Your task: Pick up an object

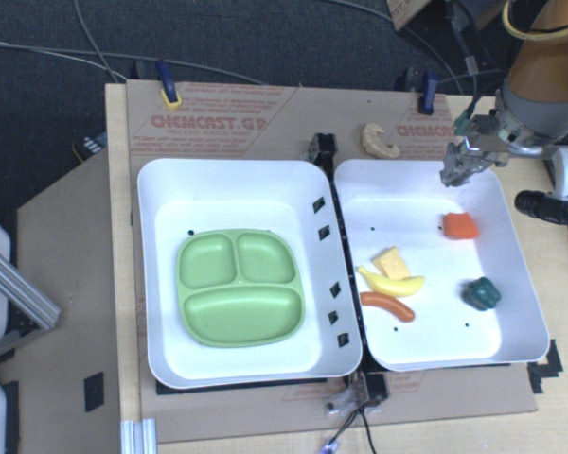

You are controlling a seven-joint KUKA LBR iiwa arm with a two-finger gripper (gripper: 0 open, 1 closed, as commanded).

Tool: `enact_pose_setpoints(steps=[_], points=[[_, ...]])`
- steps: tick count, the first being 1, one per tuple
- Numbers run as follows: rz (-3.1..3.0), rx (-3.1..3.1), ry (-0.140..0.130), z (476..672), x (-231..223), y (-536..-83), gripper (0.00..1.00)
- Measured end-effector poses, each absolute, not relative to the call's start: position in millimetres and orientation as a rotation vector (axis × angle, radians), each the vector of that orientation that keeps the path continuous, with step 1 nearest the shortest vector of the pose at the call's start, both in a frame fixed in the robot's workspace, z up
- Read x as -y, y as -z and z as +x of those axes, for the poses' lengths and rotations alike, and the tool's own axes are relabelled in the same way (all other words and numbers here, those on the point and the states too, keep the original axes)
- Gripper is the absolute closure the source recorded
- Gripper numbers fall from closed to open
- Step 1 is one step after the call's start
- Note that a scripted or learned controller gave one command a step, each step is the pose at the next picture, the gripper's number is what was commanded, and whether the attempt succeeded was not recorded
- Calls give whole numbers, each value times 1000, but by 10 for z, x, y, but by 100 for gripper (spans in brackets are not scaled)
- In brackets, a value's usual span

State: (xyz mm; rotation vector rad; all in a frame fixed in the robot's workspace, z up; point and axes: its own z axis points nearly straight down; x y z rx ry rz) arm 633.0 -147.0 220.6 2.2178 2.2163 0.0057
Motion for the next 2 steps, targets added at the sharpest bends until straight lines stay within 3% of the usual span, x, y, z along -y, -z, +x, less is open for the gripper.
enact_pose_setpoints(steps=[1,2], points=[[2215,-2217,-8,6347,1472,-2760,100],[2216,-2230,-3,6371,916,-2766,100]])
